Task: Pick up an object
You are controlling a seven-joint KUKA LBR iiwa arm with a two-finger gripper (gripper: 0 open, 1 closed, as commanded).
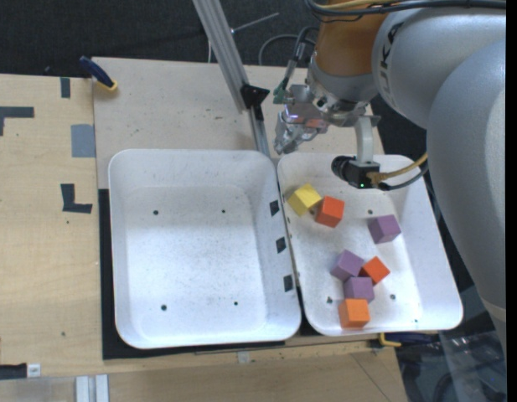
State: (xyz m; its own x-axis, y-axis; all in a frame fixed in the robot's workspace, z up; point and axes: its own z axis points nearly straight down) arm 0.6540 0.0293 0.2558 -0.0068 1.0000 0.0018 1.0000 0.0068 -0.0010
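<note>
In the camera view, the gripper [289,145] hung over the far edge of the right bin [434,249], just beyond the yellow block [306,198]. This looked like an approach to a pick, since nothing sat between its fingers; whether they stood wide or narrow could not be told. All the blocks lay in the right bin: one yellow, three orange [329,211] and three purple [384,228]. The left bin [124,224] sat beside it.

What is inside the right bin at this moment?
The right bin holds a yellow block, three orange blocks and three purple blocks. Its far edge is covered by the arm, so anything there cannot be seen.
</note>
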